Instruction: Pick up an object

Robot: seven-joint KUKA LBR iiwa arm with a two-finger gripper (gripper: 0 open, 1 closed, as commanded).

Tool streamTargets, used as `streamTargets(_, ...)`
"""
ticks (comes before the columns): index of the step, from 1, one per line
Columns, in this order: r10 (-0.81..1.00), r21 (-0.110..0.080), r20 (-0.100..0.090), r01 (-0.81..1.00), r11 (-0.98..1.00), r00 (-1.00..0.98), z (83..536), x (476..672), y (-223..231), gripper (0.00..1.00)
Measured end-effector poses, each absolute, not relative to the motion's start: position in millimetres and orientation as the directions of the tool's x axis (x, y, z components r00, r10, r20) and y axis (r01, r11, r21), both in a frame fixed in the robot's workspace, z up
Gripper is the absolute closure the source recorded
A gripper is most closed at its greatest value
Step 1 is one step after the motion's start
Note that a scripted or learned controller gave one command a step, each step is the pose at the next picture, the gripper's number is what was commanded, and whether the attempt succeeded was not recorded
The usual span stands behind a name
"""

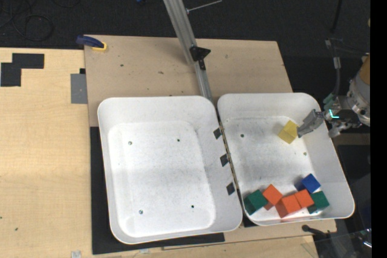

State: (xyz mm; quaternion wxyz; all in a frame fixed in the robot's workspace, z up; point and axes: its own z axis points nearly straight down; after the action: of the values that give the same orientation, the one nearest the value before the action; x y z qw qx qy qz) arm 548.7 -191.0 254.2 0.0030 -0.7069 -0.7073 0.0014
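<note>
Eyes on the yellow block, sitting tilted on the floor of the right bin, up toward that bin's far right side and well apart from everything else in there. Right beside it, on its right, comes the tool, reaching in over the bin's right rim, grey tip angled down toward the block's upper corner. It looks like touching or very nearly so, but there's no telling from this slant whether the block sits between the tips or just beside them, and whether the tool is released or clenched I cannot tell. So here's what the next move turns on: the block lies to the left of the tool and a little nearer the camera, with its faces turned at an angle to the bin walls, and a grab would probably need the tool to come further left over it and line up with those faces. Down at the near right corner of the same bin there's a huddle: green block, orange block, a bigger orange block, blue block and another green block, all packed close, a harder pick, I'd say. The left bin sits alongside on the table, with an aluminium post rising behind.
</note>
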Motion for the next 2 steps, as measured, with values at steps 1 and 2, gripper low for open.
streamTargets(1,1.0,-0.003,0.001,1.0,0.0,0.0,256,549.2,-191,0.0)
streamTargets(2,1.0,-0.008,0.002,1.0,-0.001,0.001,208,551.3,-199,0.0)
